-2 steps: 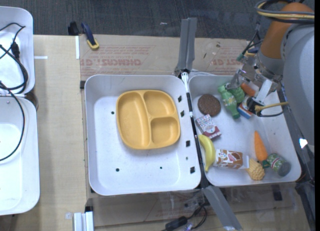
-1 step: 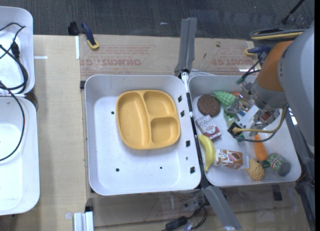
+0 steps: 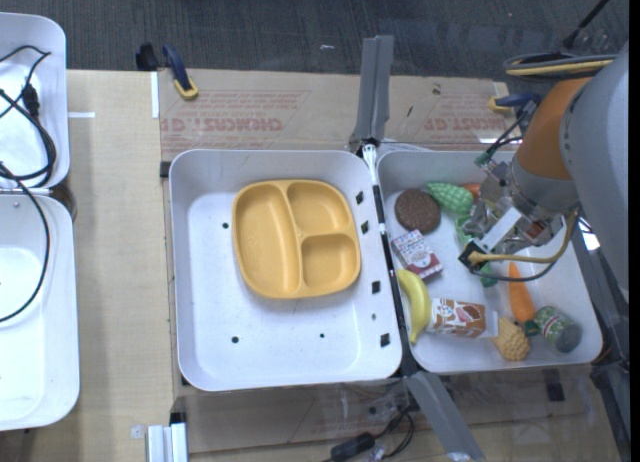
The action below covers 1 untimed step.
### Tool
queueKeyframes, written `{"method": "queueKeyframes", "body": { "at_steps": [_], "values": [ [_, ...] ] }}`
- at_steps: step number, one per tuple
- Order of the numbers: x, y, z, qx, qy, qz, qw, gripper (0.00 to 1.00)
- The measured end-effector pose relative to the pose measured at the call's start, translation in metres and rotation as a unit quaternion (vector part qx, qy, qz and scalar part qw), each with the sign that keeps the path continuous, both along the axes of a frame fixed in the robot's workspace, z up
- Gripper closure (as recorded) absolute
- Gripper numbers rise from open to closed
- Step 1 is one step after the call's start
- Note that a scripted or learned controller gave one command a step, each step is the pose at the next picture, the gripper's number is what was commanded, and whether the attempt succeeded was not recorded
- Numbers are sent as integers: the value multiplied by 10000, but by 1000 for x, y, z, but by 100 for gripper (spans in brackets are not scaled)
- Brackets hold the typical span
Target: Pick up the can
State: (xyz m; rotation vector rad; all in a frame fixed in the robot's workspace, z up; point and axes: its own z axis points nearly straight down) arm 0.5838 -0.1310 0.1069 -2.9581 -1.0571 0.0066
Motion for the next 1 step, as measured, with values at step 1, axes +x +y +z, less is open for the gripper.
{"method": "queueKeyframes", "body": {
  "at_steps": [1],
  "values": [
    [0, 0, 0, -1, 1, -1, 10000, 0]
  ]
}}
